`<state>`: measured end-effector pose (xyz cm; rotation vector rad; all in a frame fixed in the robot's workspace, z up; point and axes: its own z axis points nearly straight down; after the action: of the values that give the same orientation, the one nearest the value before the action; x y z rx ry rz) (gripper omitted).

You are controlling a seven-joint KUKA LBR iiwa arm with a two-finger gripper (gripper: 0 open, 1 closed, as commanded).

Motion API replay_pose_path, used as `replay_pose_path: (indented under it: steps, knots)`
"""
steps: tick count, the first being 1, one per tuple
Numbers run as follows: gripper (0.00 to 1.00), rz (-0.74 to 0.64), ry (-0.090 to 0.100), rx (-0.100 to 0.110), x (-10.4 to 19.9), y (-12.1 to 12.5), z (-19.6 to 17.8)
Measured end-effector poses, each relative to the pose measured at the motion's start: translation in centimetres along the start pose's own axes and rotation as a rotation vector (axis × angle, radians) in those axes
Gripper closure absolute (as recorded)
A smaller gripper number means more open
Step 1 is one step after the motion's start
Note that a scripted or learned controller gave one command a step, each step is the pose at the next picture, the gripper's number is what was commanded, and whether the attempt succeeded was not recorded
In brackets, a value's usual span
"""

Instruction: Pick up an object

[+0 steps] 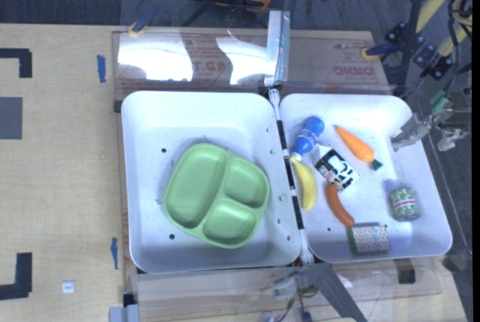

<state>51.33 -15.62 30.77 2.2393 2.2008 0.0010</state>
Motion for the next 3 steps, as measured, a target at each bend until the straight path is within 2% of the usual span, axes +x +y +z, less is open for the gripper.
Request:
replay_pose_path:
  steps: [1,2,3]
  knots:
    - [0.0,-0.1,0.0,0.001,-3.0,7.4,8.0]
    - [0.0,-0.08,0.0,-0.002,-2.3,11.2,21.5]
    - [1.0,-0.082,-0.001,-0.004,-2.2,11.3,20.4]
